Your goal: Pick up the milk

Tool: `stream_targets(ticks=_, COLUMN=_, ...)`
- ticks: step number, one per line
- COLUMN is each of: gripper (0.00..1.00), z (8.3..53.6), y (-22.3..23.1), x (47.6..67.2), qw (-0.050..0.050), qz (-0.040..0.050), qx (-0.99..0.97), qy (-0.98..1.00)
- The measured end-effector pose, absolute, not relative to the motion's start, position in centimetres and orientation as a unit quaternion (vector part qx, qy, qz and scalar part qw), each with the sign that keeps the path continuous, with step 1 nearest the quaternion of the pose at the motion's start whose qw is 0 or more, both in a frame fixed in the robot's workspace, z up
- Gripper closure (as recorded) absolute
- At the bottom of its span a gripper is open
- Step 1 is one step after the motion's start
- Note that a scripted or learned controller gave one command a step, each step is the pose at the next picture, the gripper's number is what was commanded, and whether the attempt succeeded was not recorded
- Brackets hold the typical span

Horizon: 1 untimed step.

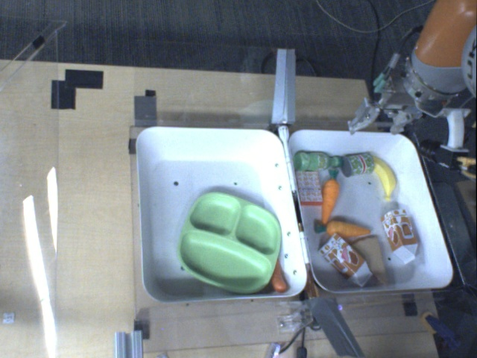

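Two small brown-and-white milk cartons lie in the right bin [428, 200]. One carton [401, 236] rests near the right wall, the other [344, 258] near the front. My gripper [378, 120] hangs over the bin's far rim, well behind both cartons. Its fingers are spread open and hold nothing.
Also in the right bin are a green bottle [317, 161], a can [359, 163], a banana [384, 179], two carrots [329, 195] [346, 229] and a red-and-white packet [308, 186]. The left bin [156, 200] holds a green divided plate [230, 241].
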<state>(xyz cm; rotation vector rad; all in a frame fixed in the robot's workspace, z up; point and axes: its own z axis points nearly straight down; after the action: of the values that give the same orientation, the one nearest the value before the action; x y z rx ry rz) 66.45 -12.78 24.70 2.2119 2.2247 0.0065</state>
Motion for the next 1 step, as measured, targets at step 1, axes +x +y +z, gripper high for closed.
stream_targets(ticks=1, gripper=0.0, z=16.49, y=-17.29, x=57.65, qw=0.002, qz=0.0013, qx=0.586, qy=0.81)
